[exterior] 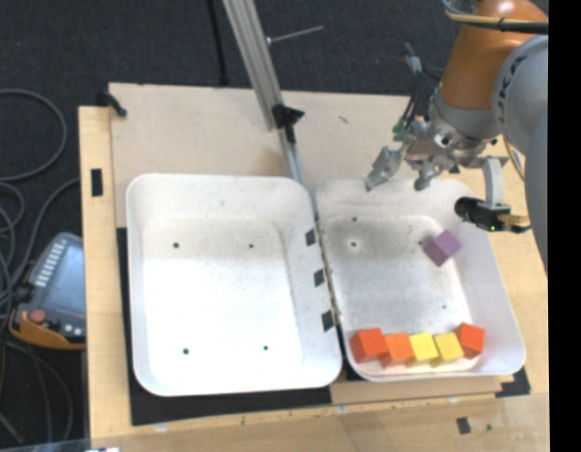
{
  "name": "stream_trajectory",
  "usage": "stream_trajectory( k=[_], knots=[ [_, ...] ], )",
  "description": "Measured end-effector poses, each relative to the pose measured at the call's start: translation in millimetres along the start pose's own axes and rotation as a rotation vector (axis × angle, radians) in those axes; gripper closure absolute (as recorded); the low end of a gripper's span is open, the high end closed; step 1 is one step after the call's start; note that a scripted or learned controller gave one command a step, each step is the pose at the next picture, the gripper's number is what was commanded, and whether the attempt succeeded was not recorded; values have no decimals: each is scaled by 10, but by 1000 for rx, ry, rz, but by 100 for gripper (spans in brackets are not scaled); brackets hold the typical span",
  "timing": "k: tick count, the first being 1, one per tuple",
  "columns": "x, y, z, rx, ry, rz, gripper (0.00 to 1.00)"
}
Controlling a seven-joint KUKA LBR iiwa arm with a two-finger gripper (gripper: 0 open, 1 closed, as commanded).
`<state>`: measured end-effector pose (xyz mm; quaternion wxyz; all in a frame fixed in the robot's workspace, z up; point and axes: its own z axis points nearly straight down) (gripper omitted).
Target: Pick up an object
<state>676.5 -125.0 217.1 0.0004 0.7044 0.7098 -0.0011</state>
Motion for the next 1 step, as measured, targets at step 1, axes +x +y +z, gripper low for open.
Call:
stream_trajectory(
  k=[1],
  knots=[
    [-755, -258, 483, 2, -2, 14, 0]
  ],
)
